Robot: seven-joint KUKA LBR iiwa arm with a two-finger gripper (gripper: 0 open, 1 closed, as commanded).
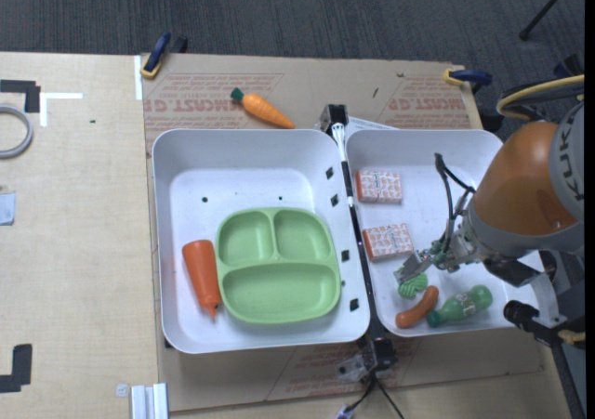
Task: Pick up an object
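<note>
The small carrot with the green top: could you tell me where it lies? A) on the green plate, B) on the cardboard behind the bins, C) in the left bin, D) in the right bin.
B: the small carrot lies on the cardboard, beyond the rim of the left bin.

Two white bins are seen side by side on the worktop (74, 222). The left bin (177, 166) is taken up by a green divided plate (277, 264) with an orange carrot (201, 275) just beside it. In the right bin (409, 152), the claw (420, 264) is parked over a small green piece (409, 288), near a sausage (416, 307), a green bottle (462, 307) and two patterned boxes (379, 186). Another carrot (263, 109) is left outside on the cardboard.
</note>
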